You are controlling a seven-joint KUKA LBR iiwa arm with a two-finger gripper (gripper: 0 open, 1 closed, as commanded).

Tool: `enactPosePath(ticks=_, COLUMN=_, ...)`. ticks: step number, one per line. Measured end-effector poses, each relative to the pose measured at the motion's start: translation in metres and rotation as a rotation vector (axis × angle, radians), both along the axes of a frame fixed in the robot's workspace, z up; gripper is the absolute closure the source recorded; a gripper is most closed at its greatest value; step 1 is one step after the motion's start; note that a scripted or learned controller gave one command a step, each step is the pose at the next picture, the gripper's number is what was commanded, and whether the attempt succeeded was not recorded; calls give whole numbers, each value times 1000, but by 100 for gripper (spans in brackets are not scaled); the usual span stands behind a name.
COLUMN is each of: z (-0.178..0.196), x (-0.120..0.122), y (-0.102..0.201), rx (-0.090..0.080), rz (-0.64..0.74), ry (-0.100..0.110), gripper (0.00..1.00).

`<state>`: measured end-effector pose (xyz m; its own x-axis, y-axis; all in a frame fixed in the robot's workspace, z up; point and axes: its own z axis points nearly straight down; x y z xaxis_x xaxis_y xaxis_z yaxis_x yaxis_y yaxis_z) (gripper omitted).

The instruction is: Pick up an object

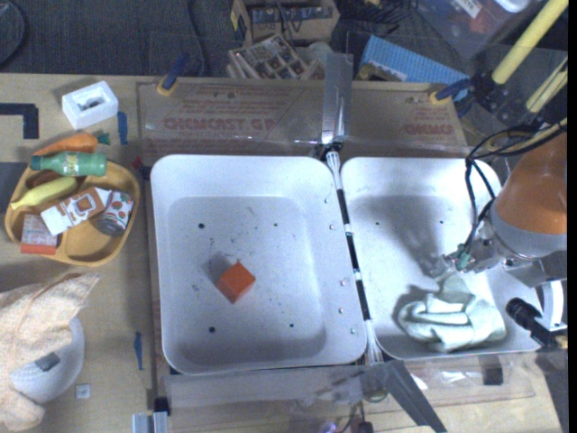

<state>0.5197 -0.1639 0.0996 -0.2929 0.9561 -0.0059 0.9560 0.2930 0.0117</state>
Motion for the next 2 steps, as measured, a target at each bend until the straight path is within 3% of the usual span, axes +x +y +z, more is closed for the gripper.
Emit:
enactPosePath(ticks=1, z=0, x=0, y=0, rx=0, rz=0, ry=0, gripper=0)
enactPosePath(ticks=2, z=-4, x=47, y=-3, rx=1, rz=-103, ry=10, gripper=0)
